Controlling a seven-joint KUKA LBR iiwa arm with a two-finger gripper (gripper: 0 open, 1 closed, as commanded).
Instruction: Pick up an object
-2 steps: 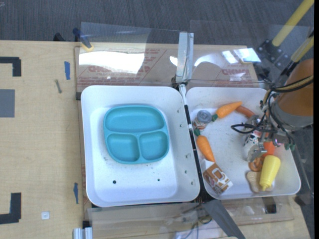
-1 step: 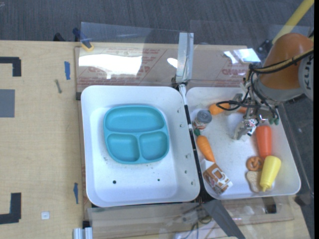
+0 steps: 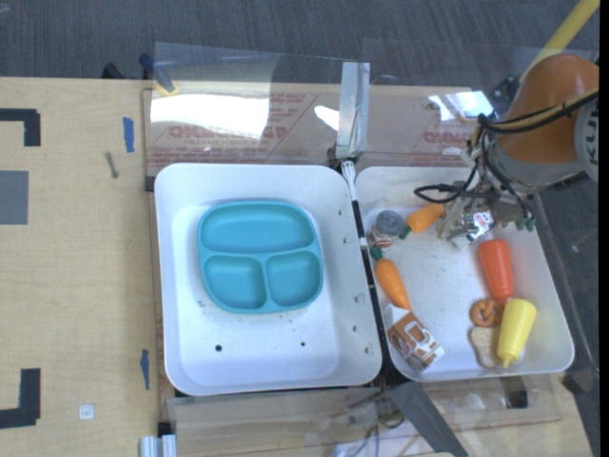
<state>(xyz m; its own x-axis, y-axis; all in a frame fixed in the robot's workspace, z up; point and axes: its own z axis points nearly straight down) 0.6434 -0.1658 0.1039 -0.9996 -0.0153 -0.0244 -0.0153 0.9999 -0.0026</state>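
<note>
Gripper above right bin's far end; orange bottle just beside

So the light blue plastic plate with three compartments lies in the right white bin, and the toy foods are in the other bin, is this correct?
Not quite. The camera view shows the light blue plastic plate with three compartments in the left white bin. The toy foods, such as the yellow plastic bottle, are in the other bin.
</note>
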